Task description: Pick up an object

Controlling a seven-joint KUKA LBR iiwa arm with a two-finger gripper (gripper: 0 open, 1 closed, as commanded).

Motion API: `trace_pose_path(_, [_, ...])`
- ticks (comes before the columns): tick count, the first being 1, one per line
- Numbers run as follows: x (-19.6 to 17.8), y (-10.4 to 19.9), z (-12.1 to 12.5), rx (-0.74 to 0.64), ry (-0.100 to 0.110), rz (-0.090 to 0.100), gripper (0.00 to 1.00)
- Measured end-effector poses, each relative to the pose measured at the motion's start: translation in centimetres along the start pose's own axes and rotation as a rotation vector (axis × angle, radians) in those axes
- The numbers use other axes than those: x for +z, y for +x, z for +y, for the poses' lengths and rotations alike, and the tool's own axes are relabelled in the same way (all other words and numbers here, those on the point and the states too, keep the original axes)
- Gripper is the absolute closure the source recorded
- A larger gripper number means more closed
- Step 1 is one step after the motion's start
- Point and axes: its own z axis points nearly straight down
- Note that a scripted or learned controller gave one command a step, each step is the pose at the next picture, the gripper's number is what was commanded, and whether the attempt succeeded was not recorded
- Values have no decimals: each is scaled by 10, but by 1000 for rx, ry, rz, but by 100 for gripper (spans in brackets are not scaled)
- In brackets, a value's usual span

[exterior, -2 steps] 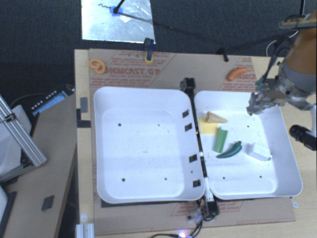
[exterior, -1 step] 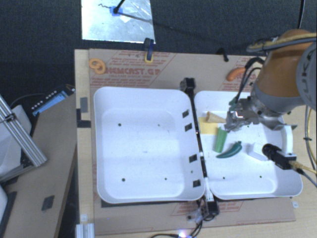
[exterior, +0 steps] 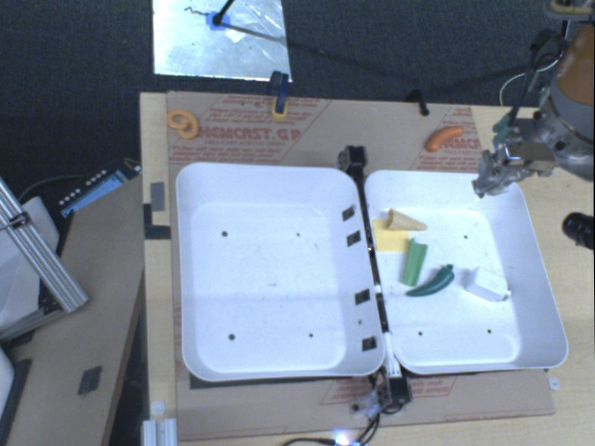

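Camera view: the long dark green pepper [exterior: 430,282] slants up to the right in the right white bin [exterior: 535,249]. It lies well below and left of the metal claw [exterior: 491,177]. I cannot tell the claw's state.

The scene is seen from one fixed camera, set above the bench [exterior: 232,124] and tilted down at a slant, so that the far edge lies toward twelve o'clock and the near edge toward six. Both white bins are taken in whole: the left bin [exterior: 200,189] toward nine o'clock of centre, the right bin [exterior: 530,277] toward three. The camera is placed far enough back that dark floor [exterior: 74,45] beyond the bench is included at twelve and at ten o'clock. The arm [exterior: 572,91] is cut by the frame edge at two o'clock. No second view is given, so no overlap is shared.
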Motion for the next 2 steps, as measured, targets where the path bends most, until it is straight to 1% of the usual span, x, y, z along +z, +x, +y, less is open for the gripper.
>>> trace_pose_path(1, [-22,-79,-7,9,11,-2,100])
trace_pose_path(2, [76,-8,-47,-4,27,7,100])
